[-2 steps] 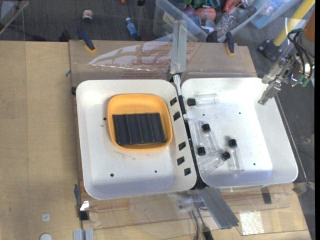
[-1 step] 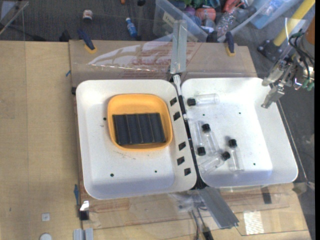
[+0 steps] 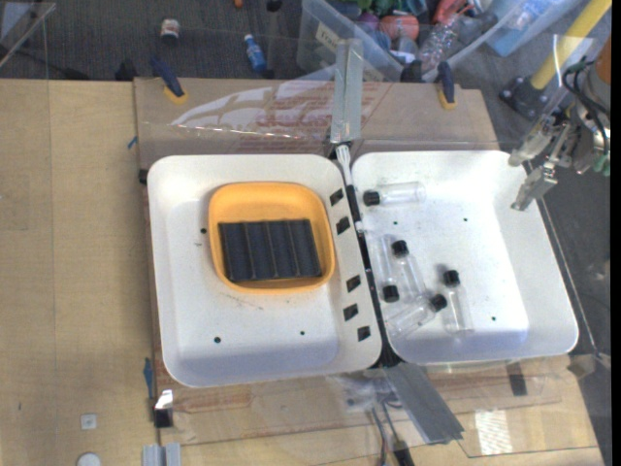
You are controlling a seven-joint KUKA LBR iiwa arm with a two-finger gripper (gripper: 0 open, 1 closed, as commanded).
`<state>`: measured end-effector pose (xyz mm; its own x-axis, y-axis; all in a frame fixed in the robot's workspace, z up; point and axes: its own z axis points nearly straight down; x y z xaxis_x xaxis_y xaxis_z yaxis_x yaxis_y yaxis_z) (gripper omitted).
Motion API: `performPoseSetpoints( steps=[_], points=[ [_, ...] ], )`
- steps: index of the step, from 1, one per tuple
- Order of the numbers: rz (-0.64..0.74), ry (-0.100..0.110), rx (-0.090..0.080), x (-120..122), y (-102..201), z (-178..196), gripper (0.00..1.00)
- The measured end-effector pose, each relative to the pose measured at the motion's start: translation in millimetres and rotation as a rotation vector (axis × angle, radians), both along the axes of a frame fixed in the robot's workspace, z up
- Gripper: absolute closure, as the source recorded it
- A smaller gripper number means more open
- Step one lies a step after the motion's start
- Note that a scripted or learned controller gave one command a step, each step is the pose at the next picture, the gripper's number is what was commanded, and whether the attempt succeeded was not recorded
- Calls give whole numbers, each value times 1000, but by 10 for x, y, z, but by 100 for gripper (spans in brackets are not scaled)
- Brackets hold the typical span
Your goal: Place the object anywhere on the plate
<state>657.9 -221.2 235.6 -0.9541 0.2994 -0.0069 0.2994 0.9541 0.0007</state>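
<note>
Camera view: bench (two bins)

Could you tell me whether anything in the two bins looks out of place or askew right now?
Nothing looks damaged or spilled. The clear vials with black caps lie on their sides, scattered at different angles in the right bin. A black ridged block already sits on the orange plate in the left bin.

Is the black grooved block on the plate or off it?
On: block lies flat inside the orange plate.
</note>
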Motion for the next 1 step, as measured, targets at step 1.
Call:
performPoseSetpoints(
  steps=[1],
  points=[
    [124,0,0,19,5,-31,0]
  ],
)
